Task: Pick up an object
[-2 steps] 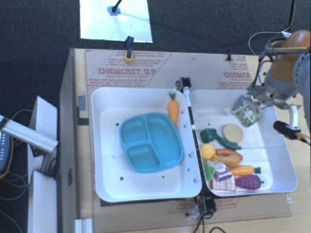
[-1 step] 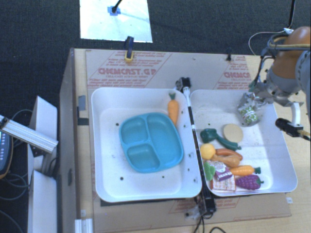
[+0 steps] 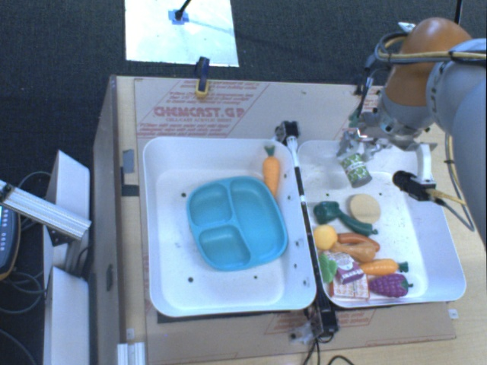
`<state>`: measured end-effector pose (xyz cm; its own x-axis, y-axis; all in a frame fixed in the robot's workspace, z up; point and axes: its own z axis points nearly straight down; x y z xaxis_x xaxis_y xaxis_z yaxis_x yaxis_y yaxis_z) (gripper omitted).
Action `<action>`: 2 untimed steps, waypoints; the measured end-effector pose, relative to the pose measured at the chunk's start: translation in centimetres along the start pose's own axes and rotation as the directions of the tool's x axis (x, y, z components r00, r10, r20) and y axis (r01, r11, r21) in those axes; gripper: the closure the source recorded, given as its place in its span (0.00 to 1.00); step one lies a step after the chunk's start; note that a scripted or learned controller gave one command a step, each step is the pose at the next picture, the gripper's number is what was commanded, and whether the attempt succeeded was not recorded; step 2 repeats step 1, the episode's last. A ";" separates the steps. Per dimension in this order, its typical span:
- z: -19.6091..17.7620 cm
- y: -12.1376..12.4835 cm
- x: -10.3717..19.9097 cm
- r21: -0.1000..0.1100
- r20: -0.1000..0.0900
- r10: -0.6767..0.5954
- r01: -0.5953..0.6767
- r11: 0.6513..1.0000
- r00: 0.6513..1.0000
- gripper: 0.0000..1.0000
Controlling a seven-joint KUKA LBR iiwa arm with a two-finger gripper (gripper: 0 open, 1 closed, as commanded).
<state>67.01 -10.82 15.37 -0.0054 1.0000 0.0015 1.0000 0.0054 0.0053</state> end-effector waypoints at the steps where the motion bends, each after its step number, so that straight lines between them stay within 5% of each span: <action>1: -4.7 -2.9 4.6 0.001 0.001 0.000 0.000 1.000 1.000 1.00; 2: -4.7 -2.9 4.6 0.001 0.001 0.000 0.000 1.000 1.000 1.00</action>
